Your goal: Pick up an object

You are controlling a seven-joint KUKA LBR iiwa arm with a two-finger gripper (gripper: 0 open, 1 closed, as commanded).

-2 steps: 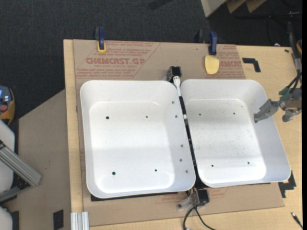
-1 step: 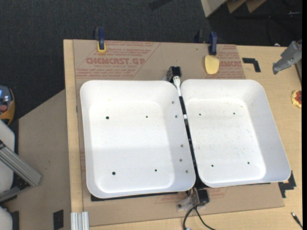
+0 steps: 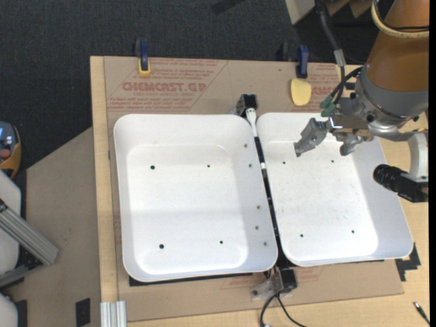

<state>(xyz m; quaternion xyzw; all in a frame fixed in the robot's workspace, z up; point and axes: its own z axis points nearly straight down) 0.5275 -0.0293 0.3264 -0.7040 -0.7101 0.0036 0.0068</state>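
- Camera view: the gripper [image 3: 325, 139] hangs over the far part of the right bin [image 3: 381, 247], its two grey fingers [image 3: 308, 139] spread apart with nothing between them.
- A small yellow object [image 3: 300, 91] lies on the brown board [image 3: 170, 84] just beyond the right bin's far rim, near the gripper.
- The left bin [image 3: 136, 182] sits alongside.
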